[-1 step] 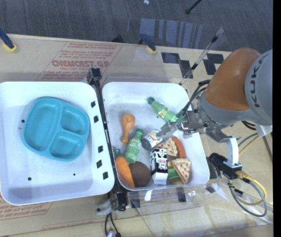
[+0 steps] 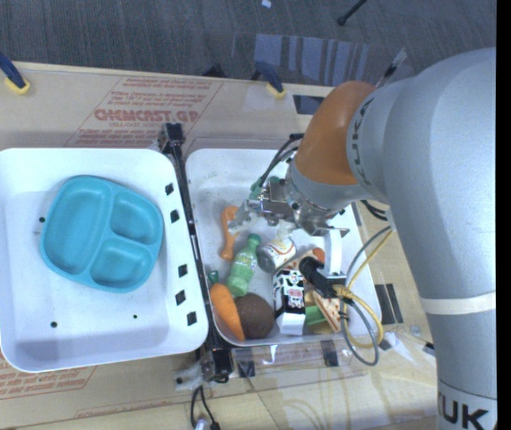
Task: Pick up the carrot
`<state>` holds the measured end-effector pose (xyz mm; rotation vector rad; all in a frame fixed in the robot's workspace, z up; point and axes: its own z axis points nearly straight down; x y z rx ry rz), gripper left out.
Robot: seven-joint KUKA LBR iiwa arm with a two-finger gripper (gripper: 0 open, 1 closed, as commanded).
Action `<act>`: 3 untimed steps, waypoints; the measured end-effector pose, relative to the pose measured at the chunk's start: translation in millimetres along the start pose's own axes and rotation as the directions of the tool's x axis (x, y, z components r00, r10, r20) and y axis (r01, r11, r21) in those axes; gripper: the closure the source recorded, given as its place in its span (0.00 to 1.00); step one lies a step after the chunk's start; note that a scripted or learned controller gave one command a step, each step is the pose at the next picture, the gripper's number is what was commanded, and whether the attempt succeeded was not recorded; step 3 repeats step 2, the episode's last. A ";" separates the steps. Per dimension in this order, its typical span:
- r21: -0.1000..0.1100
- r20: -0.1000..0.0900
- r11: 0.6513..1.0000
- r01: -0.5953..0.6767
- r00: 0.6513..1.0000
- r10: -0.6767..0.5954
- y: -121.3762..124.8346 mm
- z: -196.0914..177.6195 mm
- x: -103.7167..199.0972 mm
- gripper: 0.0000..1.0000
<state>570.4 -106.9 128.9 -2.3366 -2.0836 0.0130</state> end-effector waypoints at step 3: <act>-0.005 -0.001 0.988 -0.155 0.988 0.155 25.4 27.6 -1.5 1.00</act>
